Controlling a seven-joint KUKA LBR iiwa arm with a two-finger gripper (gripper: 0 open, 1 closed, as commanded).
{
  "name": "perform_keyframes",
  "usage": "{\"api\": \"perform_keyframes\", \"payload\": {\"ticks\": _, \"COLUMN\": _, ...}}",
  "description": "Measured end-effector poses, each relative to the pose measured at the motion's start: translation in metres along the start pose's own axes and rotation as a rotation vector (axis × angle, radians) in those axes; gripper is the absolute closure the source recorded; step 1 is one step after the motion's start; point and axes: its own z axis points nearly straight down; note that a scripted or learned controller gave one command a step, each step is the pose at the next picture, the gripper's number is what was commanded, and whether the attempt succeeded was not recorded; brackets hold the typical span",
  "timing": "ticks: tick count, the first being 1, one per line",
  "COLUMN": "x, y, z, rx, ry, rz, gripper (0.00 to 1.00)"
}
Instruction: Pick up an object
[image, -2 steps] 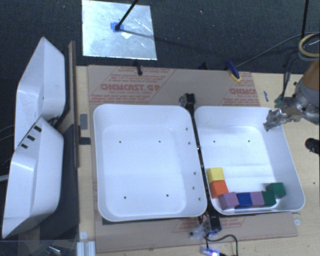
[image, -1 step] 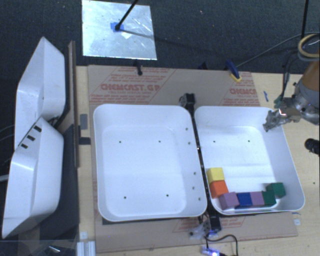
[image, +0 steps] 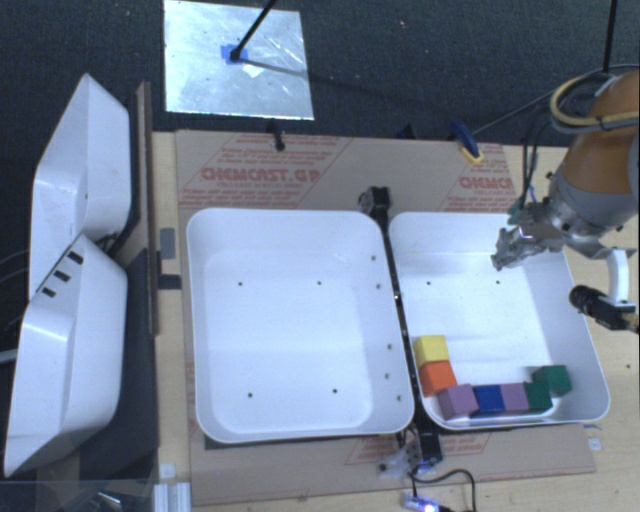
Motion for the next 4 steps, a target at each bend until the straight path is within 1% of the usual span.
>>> {"api": "perform_keyframes", "payload": {"ticks": 1, "x": 0.058, "y": -0.011, "z": -0.011, "rx": -0.001, "ry": 0.0, "rz": -0.001, "gripper": 1.0}}
{"api": "perform_keyframes", "payload": {"ticks": 3, "x": 0.165, "y": -0.027, "z": 0.005, "rx": 0.0, "ry": 0.0, "rz": -0.001, "gripper": 1.0}}
{"api": "perform_keyframes", "payload": {"ticks": 4, "x": 0.207, "y": -0.035, "z": 0.001, "rx": -0.001, "ry": 0.0, "rz": 0.0, "gripper": 1.0}}
